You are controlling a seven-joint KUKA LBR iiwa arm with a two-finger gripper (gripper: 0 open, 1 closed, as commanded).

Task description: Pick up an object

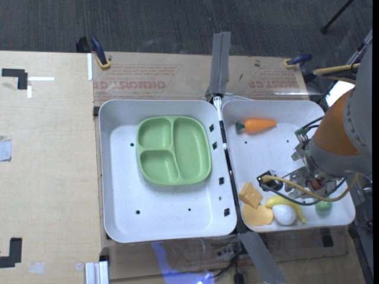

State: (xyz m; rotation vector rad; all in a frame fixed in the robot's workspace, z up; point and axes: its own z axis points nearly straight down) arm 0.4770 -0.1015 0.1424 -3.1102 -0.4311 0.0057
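White egg (285,214) at right bin's (266,149) front wall, against banana (274,202) | hand (312,181) just behind them (spread or pressed: cannot tell) | carrot (259,125) well apart, at back

Printed cardboard (148,78) lies behind the white bins (118,209) — blue clamps (99,53) at its far corners.

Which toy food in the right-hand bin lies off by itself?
The orange plastic carrot, alone by the far wall; white egg, yellow banana and cheese wedge crowd the near edge.
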